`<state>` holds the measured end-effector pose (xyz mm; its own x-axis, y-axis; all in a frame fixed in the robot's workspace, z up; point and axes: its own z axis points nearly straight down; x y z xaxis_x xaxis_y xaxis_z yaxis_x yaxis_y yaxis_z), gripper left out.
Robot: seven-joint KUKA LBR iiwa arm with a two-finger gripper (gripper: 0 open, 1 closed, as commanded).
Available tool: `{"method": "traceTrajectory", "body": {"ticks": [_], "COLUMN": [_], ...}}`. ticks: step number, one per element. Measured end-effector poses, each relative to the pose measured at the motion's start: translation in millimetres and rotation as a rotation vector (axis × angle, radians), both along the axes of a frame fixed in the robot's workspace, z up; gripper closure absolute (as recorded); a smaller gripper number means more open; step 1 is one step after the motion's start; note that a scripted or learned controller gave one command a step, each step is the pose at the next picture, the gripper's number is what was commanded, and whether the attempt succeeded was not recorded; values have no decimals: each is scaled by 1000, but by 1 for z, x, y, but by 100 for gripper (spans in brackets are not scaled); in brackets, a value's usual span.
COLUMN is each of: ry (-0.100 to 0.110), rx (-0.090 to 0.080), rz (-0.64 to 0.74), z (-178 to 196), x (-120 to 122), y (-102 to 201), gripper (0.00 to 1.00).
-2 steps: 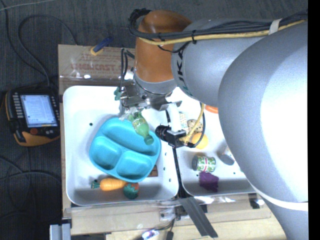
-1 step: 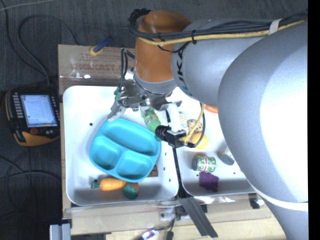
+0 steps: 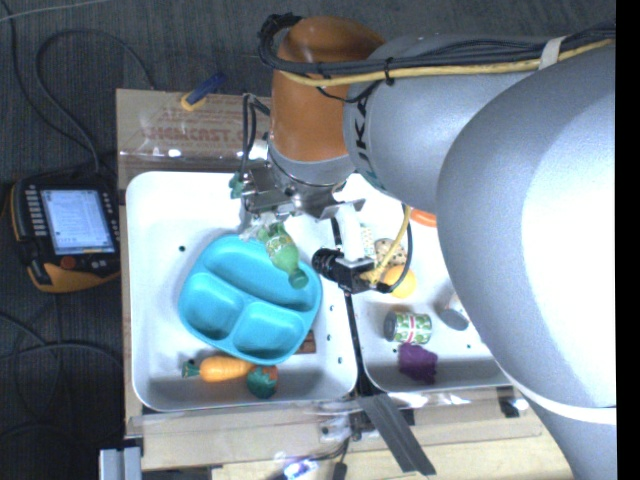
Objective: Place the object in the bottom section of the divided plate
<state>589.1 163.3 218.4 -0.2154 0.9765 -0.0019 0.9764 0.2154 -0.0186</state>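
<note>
The green object [image 3: 283,255], a small pale-green bottle-like thing with a darker end, hangs at the upper right rim of the blue divided plate [image 3: 225,298] in the left bin [image 3: 150,268]. It seems pinched in the pincer [image 3: 272,230] just above it, though the wrist hides much. Judged step: carrying. Next, move it over the plate's bottom section and release there.
</note>
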Motion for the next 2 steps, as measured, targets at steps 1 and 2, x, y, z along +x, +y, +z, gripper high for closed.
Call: {"method": "traceTrajectory", "body": {"ticks": [1, 2], "ry": [0, 7], "rx": [0, -2], "rz": [0, -1], "z": [0, 4], "x": [0, 0], "y": [0, 0], "gripper": [0, 100]}}
